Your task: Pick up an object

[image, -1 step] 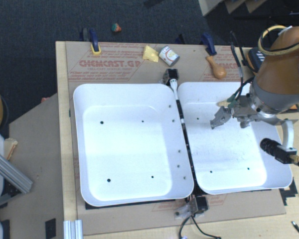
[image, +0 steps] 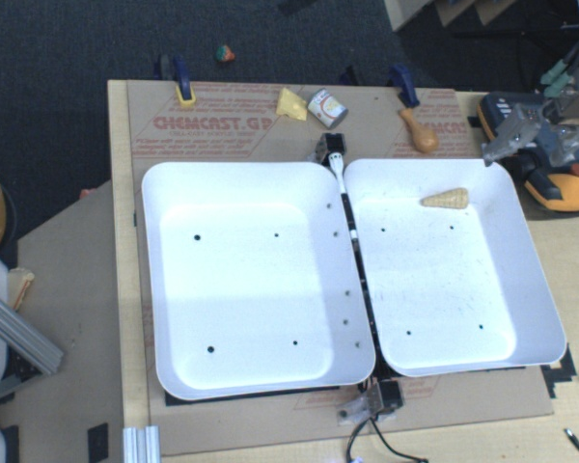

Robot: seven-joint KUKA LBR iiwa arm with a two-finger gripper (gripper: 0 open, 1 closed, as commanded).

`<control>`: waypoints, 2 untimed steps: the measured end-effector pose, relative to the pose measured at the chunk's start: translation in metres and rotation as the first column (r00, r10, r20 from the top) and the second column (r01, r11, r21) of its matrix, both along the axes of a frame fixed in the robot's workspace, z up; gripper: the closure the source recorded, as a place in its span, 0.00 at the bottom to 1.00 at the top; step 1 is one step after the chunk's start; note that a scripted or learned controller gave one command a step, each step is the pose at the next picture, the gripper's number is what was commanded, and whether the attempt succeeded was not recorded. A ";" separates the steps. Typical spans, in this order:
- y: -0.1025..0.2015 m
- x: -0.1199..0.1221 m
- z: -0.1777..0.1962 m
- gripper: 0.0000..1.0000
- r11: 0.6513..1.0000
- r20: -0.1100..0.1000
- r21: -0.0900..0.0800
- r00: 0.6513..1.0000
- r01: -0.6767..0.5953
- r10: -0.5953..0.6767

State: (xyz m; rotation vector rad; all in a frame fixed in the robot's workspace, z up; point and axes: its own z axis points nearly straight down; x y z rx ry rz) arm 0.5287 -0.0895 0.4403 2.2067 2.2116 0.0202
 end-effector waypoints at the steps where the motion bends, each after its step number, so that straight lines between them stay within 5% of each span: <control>1: 0.000 0.000 0.001 1.00 1.000 -0.015 0.000 1.000 0.001 -0.001; 2: 0.002 0.037 -0.112 1.00 1.000 -0.032 0.004 0.999 0.002 -0.002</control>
